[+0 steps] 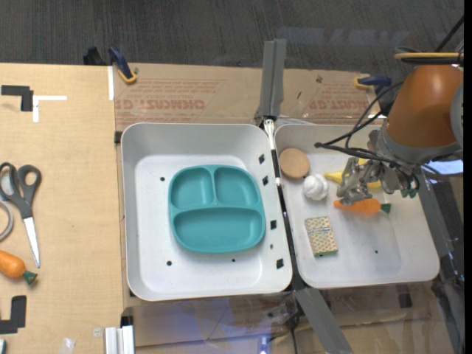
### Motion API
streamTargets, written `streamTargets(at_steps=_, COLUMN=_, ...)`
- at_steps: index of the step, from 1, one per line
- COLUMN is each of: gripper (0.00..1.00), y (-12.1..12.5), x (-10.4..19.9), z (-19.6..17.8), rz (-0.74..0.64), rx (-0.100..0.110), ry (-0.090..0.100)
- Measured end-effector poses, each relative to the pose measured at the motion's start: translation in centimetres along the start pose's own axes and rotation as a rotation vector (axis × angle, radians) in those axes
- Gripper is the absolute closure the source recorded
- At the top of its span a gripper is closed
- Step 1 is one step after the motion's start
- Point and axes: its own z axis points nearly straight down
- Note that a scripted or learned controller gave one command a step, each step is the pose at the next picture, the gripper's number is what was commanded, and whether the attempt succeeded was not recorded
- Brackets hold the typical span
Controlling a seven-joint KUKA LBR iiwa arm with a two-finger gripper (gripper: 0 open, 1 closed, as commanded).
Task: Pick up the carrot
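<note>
1. The gripper (356, 190) hangs low in the right bin (413, 264); whether it is open or shut, I cannot tell.
2. The carrot (362, 206) lies just beneath it (orange, green stub pointing right), possibly touching.
3. Nearby: a yellow item (336, 176), a white ball (316, 187), a round tan disc (294, 163), a patterned packet (321, 236).
4. The left bin (140, 271) holds a teal divided plate (217, 208).
5. On the table (59, 161) at far left, scissors (22, 201) and a second carrot (12, 265).
</note>
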Motion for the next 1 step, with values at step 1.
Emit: streamTargets(at_steps=1, gripper=0.00, y=0.03, x=0.00, z=0.00, rz=0.000, rx=-0.001, ry=0.000)
